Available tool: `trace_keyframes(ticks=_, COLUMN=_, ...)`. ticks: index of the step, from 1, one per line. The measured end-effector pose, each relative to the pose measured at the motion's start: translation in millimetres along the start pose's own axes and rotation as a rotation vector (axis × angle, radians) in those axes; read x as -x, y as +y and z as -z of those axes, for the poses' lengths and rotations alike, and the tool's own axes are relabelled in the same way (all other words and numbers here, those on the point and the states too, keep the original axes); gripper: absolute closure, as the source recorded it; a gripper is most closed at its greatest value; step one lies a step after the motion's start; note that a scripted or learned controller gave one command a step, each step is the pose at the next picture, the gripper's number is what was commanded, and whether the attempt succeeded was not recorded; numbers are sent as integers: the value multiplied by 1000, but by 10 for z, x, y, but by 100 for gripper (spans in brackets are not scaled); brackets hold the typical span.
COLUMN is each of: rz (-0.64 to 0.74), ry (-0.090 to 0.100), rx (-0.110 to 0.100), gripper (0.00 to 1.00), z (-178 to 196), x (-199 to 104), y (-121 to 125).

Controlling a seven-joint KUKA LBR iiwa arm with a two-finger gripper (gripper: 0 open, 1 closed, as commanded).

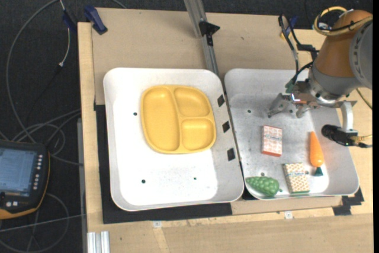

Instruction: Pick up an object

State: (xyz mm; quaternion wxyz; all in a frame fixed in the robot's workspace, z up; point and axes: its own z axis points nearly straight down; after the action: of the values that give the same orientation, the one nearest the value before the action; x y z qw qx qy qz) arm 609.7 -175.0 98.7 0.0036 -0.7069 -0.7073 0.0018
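My jaws: my gripper [288, 105] hangs over the far part of the right bin, fingers splayed apart, nothing between them.
My arm: grey, with the orange band [336, 56] just above the wrist, coming in from the right over the bin's far right corner.
Right bin [249, 89]: white and shallow; it holds everything I could pick up, all of it nearer than my fingers.
Pink box [272, 141]: flat in the middle of the right bin, near side of my gripper and apart from it.
Carrot [316, 150]: orange, lying to the right of the pink box, its green end pointing to the near edge.
Patterned box [296, 178]: near edge of the right bin, just beside the carrot's green end.
Green piece [263, 185]: at the near left corner of the right bin, left of the patterned box.
Left bin [124, 145]: white, with a yellow divided tray [177, 118] resting in its far half.
Handheld screen [19, 176]: on the floor, far left, off the bench.
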Motion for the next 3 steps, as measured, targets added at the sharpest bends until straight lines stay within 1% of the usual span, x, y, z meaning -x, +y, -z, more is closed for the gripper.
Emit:
trace_keyframes(ticks=1, rz=1, ry=-1, rx=9, gripper=100, z=154, x=-1, y=25)
trace_keyframes(ticks=2, rz=2, ry=-5, rx=16, gripper=100, z=800, x=-33, y=59)
trace_keyframes(ticks=3, rz=2, ry=-4, rx=15, gripper=100, z=1293, x=-111, y=26)
